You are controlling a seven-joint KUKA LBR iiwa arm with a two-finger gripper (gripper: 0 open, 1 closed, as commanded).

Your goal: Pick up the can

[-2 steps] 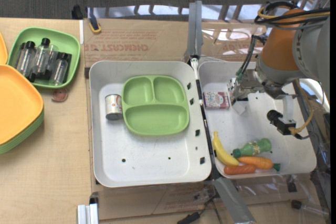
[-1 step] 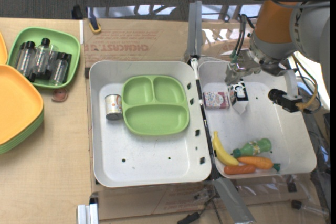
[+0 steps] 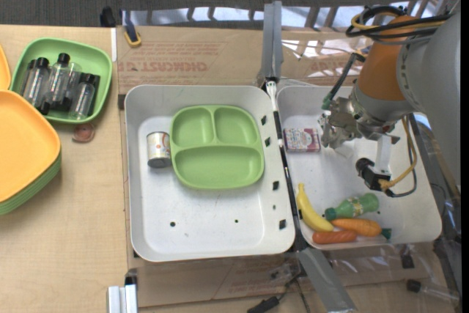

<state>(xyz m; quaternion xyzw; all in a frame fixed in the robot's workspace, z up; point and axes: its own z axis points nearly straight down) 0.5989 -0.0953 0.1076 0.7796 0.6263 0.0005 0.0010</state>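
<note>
Two white bins (image 3: 139,179) share the counter; the can (image 3: 157,149) lies beside a green tray (image 3: 217,146), while the jaws (image 3: 335,130), grip state unclear, hover above the right bin.

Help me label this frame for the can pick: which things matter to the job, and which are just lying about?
Belongs to the job:
small silver metal can, lying in the left white bin
gripper, over the right bin

Lying about:
green divided plastic plate
yellow toy banana
orange toy carrot
small pink-and-white packet
</note>
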